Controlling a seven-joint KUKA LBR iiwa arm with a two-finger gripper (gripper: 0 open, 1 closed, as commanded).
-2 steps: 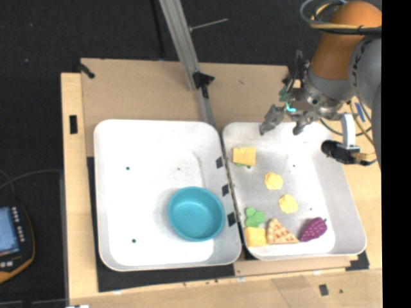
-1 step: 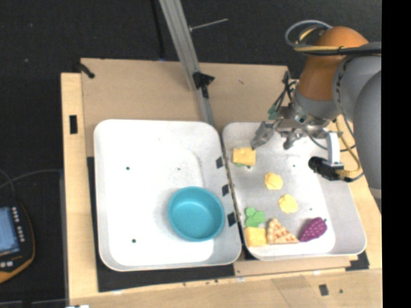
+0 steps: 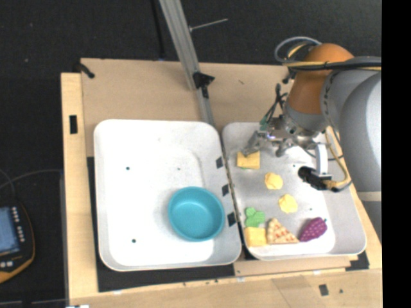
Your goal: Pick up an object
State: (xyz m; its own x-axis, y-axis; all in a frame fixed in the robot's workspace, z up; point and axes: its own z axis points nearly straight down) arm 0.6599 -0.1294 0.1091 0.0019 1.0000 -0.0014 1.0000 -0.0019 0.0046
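reaching into the right bin (image 3: 347, 236), the gripper (image 3: 264, 140) hovers just beside the yellow block (image 3: 249, 160) with jaws spread and holding nothing, so the approach seems underway; next it must descend and close.

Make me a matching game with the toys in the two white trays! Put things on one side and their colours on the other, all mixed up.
Things:
1. bowl
2. grapes
3. pizza slice
4. leafy toy

Colours:
A. purple
B. green
C. blue
D. orange with red dots

Pairs: 1-C, 2-A, 3-D, 4-B
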